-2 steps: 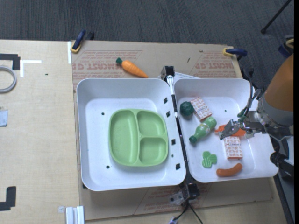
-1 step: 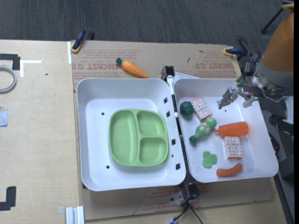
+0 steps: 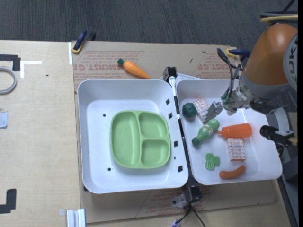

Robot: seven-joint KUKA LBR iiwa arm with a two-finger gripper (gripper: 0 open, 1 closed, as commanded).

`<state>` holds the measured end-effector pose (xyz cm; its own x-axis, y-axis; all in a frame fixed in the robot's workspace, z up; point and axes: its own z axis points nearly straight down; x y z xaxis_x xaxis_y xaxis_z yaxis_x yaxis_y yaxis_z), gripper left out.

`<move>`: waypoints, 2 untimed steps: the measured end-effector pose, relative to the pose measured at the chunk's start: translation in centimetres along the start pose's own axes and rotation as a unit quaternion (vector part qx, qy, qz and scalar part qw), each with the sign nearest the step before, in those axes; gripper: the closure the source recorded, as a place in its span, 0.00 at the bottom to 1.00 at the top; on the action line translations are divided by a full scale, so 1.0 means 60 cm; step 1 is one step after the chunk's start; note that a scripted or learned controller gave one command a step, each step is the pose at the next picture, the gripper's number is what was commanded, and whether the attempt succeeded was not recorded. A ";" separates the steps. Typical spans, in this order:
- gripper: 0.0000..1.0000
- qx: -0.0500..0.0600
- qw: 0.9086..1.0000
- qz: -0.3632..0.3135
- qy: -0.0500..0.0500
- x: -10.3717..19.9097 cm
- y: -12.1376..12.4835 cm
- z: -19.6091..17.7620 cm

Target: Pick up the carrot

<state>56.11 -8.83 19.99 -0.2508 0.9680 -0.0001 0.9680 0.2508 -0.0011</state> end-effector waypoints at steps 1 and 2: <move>0.00 0.000 0.994 -0.110 0.000 0.061 -0.020 0.013; 0.00 -0.001 0.963 -0.268 0.000 0.156 -0.010 0.013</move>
<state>53.16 0.11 19.22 -0.7149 0.6992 -0.0005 0.6992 0.7149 0.0003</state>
